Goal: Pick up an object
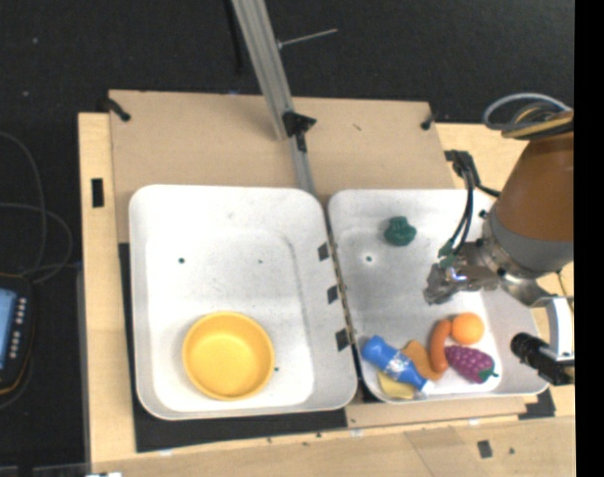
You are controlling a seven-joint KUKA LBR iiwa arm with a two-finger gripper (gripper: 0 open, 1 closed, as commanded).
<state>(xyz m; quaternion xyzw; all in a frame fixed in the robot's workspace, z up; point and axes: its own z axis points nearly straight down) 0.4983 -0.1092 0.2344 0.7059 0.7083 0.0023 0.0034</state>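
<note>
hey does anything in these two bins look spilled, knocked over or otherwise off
Nothing looks spilled or broken. The yellow bowl sits upright in the left bin. In the right bin, toys crowd the near corner, and a green one lies apart.

You are looking at a robotics lab: a plywood surface (213, 147) carries two white bins (232, 256), a metal camera mast (267, 53) rises behind them, loose cables (24, 227) trail over dark flooring, and a teach pendant (2, 331) sits far across from the hand (451, 278).
</note>
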